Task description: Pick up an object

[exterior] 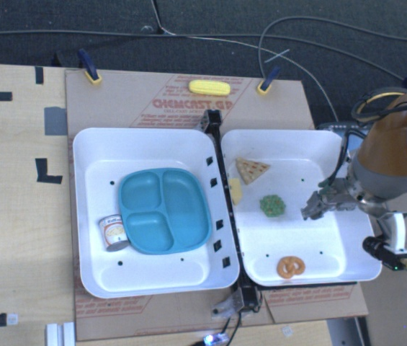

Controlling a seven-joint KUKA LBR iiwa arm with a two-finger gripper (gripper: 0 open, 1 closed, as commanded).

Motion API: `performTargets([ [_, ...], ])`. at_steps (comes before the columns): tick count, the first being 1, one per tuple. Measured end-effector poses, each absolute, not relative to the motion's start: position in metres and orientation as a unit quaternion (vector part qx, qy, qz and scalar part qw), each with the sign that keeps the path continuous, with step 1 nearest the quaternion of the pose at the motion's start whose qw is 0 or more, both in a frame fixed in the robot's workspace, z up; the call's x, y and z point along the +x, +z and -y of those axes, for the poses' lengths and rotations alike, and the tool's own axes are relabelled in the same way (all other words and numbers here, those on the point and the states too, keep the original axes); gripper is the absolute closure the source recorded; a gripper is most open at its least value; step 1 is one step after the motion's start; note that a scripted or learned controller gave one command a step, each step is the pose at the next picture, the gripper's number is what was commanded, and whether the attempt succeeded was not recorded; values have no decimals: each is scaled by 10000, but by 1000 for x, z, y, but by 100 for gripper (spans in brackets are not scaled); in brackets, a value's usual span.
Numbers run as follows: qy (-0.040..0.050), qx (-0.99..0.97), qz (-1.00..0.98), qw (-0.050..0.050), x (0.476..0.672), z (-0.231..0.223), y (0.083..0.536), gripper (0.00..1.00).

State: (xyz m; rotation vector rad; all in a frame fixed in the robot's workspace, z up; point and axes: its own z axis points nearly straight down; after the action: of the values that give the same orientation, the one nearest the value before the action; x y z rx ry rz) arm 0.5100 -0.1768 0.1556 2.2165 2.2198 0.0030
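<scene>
Gripper (314, 209) over right bin (333, 144), nr broccoli (273, 206); can't tell its state. Nothing lifted yet, so pick still all to do.

Right white bin (333, 150) holds 4 candidate objects, all lying loose on the floor. Tan triangular pizza-slice toy (251, 169) flat near the back-left corner. Pale yellow small piece (235, 190) just in front of it, against the left wall. Green knobbly broccoli-like lump (272, 206) near the bin's middle, apart from the others. Orange-brown pretzel-shaped toy (289, 267) flat near the front wall, well apart from the lump.
</scene>
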Motion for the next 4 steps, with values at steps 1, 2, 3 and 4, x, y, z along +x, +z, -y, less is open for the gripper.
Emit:
performTargets([
  [1, 10, 7065, -7078, 27, 516, 179, 218, 100],
  [2, 12, 7063, -7079, 31, 519, 176, 281, 100],
  [3, 2, 7053, -7089, 0, 534, 133, 280, 100],
  [4, -8, 7059, -7083, -4, 548, 93, 267, 100],
])
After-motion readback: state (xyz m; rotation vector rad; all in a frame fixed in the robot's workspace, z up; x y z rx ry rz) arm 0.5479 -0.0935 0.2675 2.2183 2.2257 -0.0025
